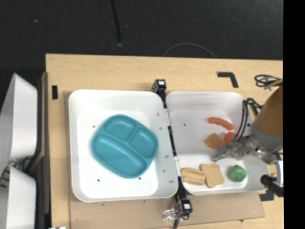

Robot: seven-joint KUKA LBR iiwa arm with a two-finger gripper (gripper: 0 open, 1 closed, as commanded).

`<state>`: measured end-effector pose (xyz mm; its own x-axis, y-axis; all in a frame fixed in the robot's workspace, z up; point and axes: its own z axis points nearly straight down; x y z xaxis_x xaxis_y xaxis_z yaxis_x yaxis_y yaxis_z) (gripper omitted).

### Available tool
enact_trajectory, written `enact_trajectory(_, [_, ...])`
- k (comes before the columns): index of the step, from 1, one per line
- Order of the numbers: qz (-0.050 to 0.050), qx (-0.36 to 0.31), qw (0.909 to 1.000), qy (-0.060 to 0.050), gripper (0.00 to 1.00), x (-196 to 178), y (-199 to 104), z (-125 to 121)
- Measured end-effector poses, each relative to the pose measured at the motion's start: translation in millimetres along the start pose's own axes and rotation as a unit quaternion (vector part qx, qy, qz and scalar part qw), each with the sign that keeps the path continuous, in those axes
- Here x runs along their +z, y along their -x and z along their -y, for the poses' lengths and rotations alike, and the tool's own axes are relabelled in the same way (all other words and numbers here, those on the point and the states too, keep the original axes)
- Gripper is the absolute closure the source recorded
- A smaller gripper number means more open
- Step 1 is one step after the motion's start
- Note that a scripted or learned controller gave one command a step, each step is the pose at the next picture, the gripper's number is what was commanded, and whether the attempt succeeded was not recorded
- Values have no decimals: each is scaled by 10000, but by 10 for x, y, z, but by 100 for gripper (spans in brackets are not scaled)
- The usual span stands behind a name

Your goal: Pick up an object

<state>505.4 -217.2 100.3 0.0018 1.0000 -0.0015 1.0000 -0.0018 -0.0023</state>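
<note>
Desk (pixel 119 70): I see a pale wood-grain top, flat and matte, with black floor beyond its far edge.
Left bin (pixel 78 142): shallow, white, smooth plastic with rounded corners; bare floor rings the plate on all sides, widest at the near and far walls.
Plate (pixel 125 145): teal, glossy, a rounded square split into three compartments, lying turned at an angle near the bin's middle, touching no wall.
Right bin (pixel 200 101): same white shell, sharing a black hinged seam with the left one. Its far half is open floor; the things crowd the near half.
Sausage (pixel 221 123): orange-red, slim and curved, lying flat just beyond the claw.
Waffle piece (pixel 213 141): tan, squarish, gridded surface, just left of the claw tips.
Red piece (pixel 229 138): small, round, partly hidden by the claw, so I cannot name it.
Bread roll (pixel 192 176): pale tan, oblong, ridged, against the near wall.
Cracker (pixel 212 174): beige, squarish, rough-faced, touching the roll's right side.
Green ball (pixel 237 173): round, shiny, near the near-right corner, just beside the cracker.
Arm (pixel 271 118): grey with an orange band, entering over the right wall.
Claw (pixel 228 150): dark metal fingers low over the bin floor between the waffle piece and the cracker; I cannot tell whether they are spread or closed, and I see nothing held between them.
</note>
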Motion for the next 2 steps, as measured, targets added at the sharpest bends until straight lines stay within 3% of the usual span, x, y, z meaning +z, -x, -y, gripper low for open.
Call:
enact_trajectory(1, [-2, 15, 10000, 36, 100, -142, 2, -19])
enact_trajectory(2, [2, -26, 10000, 45, 100, -582, 11, -77])
